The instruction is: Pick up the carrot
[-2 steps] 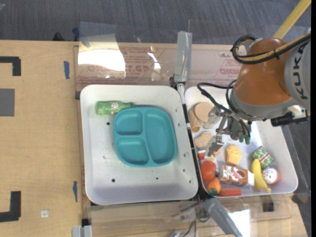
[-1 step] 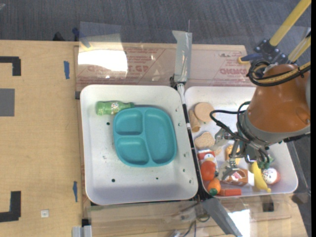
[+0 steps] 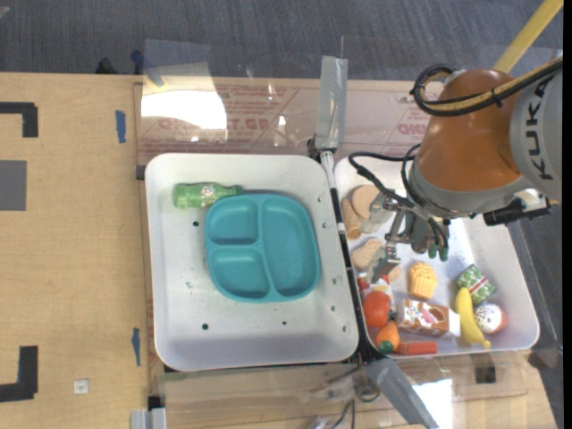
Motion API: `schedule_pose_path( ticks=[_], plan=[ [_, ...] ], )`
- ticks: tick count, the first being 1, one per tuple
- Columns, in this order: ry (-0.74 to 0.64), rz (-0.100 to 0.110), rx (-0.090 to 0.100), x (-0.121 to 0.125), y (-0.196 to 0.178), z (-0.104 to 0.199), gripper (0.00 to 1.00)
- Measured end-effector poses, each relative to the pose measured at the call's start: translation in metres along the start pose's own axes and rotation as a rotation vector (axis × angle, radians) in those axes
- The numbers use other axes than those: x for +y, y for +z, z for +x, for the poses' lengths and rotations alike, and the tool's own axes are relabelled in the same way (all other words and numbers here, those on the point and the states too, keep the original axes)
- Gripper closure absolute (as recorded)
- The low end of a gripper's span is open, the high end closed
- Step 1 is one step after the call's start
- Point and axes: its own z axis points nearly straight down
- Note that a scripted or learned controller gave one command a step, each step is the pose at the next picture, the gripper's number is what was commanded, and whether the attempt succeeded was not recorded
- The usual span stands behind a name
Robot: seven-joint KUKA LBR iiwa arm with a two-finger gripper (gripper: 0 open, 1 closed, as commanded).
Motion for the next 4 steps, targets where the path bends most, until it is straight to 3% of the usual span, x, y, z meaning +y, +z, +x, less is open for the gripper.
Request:
schedule_pose_path(
  ticks=[1,2,3,4],
  plan=[
    [0.033,0.002,0.003,-0.055,0.000,0.055,0.00],
    [0.179,0.000,-0.009,-0.075,0.080,-0.007,0.00],
    [0.188,-0.002,-0.012,-0.075,0.088,-0.019,0.00],
    [0.335,-0.006,-0.014,-0.089,0.089,-0.013,0.00]
  ],
)
